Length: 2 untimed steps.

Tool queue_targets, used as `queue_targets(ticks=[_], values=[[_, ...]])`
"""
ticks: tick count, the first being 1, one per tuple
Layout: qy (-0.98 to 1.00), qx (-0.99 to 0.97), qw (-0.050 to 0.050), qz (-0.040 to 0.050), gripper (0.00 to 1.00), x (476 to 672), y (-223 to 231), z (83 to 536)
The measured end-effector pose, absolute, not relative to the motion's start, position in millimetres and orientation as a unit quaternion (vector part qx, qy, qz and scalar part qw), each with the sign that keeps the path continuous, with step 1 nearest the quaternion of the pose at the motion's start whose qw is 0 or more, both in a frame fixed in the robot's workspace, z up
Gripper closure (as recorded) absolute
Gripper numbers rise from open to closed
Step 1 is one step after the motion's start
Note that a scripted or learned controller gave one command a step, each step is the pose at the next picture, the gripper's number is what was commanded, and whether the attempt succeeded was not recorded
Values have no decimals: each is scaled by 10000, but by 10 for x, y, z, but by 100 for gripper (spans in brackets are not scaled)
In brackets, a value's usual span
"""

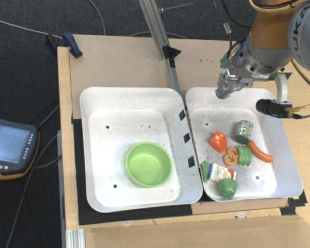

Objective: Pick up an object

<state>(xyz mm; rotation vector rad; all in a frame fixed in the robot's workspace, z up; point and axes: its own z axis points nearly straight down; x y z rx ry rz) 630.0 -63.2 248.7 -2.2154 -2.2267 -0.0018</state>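
Bowl (149,164), green, sits alone in the left bin (93,112). Right bin (284,154) holds the clutter near its near-centre: milk carton (217,172), green pepper (227,188), red piece (218,141), pretzel (230,156), green can (243,129), carrot (260,151), mostly touching or just beside each other. Hand (226,88) hangs above the right bin's far rim with nothing in it; finger gap can't be read. Suggest going for the can: it's the most isolated. Come straight down and clear the carrot.
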Motion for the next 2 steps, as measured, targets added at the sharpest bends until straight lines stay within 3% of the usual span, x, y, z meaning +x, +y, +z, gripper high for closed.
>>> queue_targets(ticks=[2], values=[[-7089,-7053,2,-7,100,6267,392,2559]])
